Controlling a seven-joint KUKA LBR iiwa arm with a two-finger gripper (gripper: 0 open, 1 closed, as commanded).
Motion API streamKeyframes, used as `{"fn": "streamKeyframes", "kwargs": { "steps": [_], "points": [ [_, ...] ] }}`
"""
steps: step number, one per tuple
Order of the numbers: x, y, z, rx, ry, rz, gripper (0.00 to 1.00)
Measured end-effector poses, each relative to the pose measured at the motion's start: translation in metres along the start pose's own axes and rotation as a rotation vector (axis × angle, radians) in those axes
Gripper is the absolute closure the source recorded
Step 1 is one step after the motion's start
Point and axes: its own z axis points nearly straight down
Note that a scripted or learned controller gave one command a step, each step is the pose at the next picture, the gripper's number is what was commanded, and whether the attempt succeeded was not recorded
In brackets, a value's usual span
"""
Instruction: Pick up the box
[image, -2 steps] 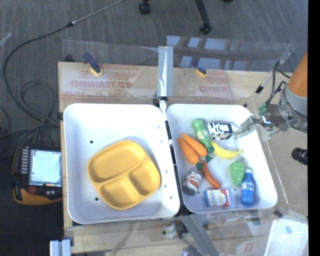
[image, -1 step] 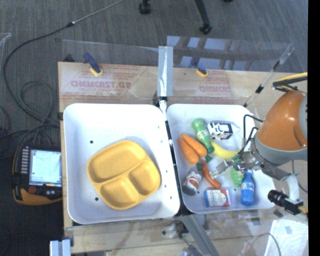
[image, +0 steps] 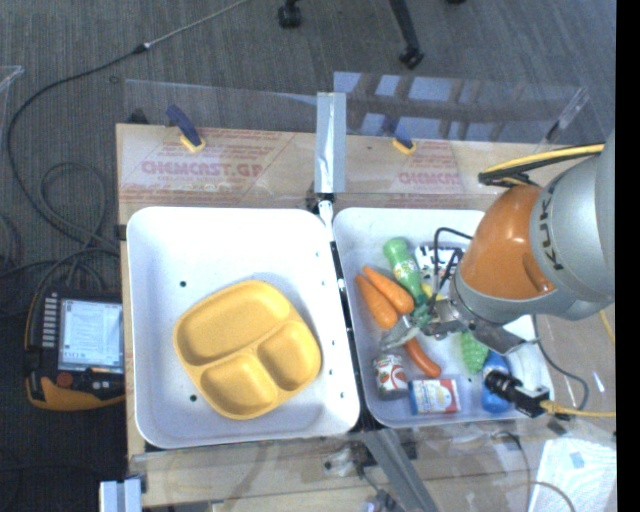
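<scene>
Claw (image: 418, 325) over right bin (image: 352, 300), near carrots | grip state: cannot tell | box (image: 434, 396) lies below claw toward bin's near wall, long axis left-right

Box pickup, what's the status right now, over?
Tool down in the right bin, among the carrots. Box lying flat near the bin's front edge, not held. Small can beside it.
</scene>
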Motion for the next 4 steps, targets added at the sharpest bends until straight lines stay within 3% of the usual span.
{"fn": "streamKeyframes", "kwargs": {
  "steps": [1, 2, 3, 4],
  "points": [
    [0.001, 0.002, -0.010, -0.004, 0.003, 0.000, 1.00],
    [0.074, 0.012, -0.093, 0.012, 0.006, 0.094, 1.00],
    [0.173, 0.009, -0.093, 0.012, 0.006, 0.065, 1.00],
    [0.209, 0.055, -0.094, 0.013, 0.005, 0.054, 1.00]
  ]
}}
